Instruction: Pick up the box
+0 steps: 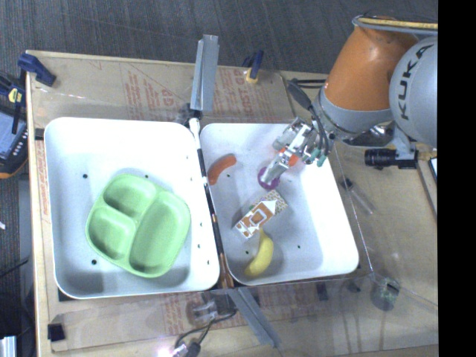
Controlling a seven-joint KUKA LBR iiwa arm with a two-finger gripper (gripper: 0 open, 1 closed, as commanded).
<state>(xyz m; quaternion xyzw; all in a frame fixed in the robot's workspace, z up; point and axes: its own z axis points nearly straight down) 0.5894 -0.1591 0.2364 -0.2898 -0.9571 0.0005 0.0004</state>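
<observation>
Brown-and-white box (260, 216) lies just below-left of my gripper (296, 153), long axis slanting toward me; whether my gripper grasps anything, I cannot tell

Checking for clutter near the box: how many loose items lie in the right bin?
4: a red sausage upper left, a purple item under the pincer, the box in the middle, a banana below it. The arm may hide more.

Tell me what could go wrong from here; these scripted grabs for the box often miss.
1. The banana touches the box, so a descent could nudge either aside.
2. A purple object lies under the gripper, between it and the box; it might get grabbed instead.
3. The box lies diagonally, so misaligned fingers may slip.
</observation>
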